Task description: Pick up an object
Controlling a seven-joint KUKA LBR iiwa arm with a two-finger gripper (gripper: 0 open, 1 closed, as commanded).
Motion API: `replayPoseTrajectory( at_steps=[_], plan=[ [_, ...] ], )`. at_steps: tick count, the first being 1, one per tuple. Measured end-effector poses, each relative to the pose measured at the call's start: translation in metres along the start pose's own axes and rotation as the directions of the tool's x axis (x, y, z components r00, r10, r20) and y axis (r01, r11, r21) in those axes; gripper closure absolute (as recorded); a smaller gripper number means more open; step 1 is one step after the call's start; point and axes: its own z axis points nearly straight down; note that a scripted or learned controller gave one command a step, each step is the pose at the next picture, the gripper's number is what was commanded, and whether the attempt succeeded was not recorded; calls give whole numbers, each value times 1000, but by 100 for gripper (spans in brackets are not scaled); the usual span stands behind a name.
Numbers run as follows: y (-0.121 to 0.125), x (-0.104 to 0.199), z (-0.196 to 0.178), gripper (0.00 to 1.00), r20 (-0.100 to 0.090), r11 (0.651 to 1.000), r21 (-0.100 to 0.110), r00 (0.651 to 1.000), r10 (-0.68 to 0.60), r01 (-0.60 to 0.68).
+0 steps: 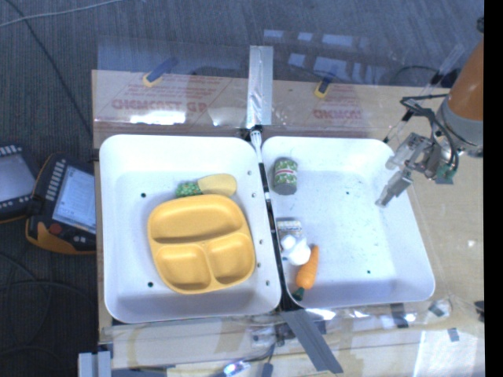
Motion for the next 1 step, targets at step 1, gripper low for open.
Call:
replayPoseTrajectory(
  at_steps=[1],
  plan=[
    [119, 36, 88, 0, -2, 966, -2, 966, -258, 258]
  ],
)
